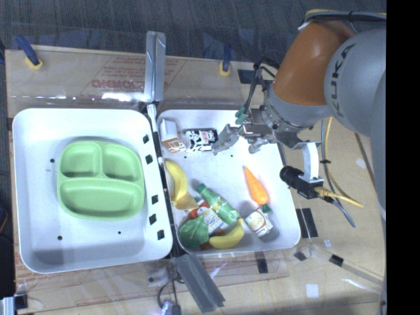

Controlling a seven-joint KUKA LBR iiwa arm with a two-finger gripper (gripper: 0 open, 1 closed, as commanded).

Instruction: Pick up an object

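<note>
White bins sit side by side on the bench; the left bin (26, 176) holds a green divided tray (102, 179), and the right bin (282, 195) holds a carrot (256, 185), a banana (176, 184), a second banana (228, 237), a green bottle (218, 205), a small jar (260, 222), a leafy green piece (192, 233), a black-and-white carton (199, 139) and a brown packet (172, 144). Reaching in from the right, the arm (328, 64) sets its gripper (226, 138) low over the right bin's far end, just beside the carton; whether it is parted or closed cannot be told, and nothing is seen in its grasp.
</note>
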